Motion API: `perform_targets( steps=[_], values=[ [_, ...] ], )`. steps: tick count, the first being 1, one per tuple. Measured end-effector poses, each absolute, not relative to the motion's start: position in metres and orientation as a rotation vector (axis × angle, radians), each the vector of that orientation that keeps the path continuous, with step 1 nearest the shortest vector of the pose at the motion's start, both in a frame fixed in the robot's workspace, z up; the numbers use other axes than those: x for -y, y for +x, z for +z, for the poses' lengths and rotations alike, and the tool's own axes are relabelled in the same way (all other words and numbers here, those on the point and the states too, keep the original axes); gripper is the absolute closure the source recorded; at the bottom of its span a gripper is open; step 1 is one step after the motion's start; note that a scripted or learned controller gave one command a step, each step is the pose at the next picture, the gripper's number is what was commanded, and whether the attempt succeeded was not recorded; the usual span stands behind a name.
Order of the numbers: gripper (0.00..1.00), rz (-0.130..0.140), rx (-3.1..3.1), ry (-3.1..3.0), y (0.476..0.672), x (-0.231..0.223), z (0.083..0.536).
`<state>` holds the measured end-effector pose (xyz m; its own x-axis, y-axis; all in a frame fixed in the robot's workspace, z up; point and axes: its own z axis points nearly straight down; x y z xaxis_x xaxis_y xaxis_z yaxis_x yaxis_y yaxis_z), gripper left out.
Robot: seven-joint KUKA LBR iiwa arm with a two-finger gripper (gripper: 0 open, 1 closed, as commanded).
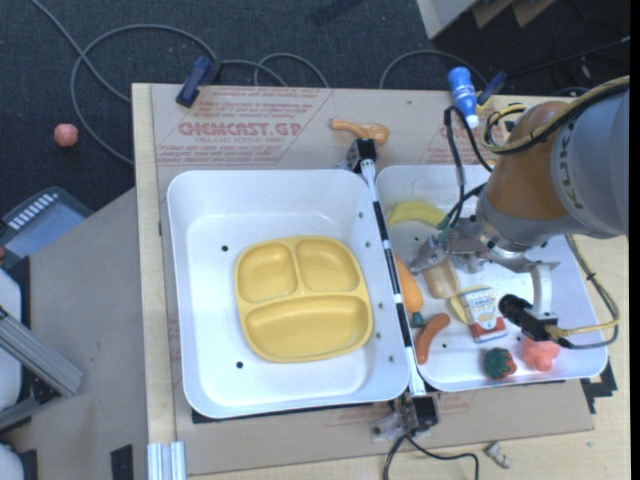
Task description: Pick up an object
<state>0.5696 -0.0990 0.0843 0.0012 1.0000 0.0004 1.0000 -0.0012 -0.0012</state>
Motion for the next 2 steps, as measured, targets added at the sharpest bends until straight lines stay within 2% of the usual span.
perform_targets(
  steps=[1,2],
  values=[
    [1.0,-0.001,2.22,-2.224,0.57,0.099,0.094],
    [1.0,0.001,2.22,-2.22,0.505,0.059,0.184]
  ],
)
